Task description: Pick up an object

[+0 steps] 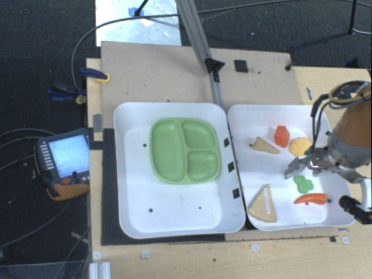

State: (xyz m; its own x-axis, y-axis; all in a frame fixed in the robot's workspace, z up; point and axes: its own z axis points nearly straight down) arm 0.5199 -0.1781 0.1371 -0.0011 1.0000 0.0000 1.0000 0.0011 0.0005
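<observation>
Bench seen from above, two white bins side by side. Green divided plate (186, 150) parked in left bin (131, 214). Food toys scattered in right bin (244, 121). Gripper (297, 167) lowered at frame right, fingers spread, nothing pinched, positioned just above green toy (303, 184), judged likely target.

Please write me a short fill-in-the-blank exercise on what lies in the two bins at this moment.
1. The green divided plate lies in the ____ bin.
2. The gripper hovers over the right bin, just above the small ____ toy.
3. The long red-orange toy lies just ____ the green toy in the view.
4. The divided plate has ____ compartments.

Missing words: left; green; below; three
</observation>
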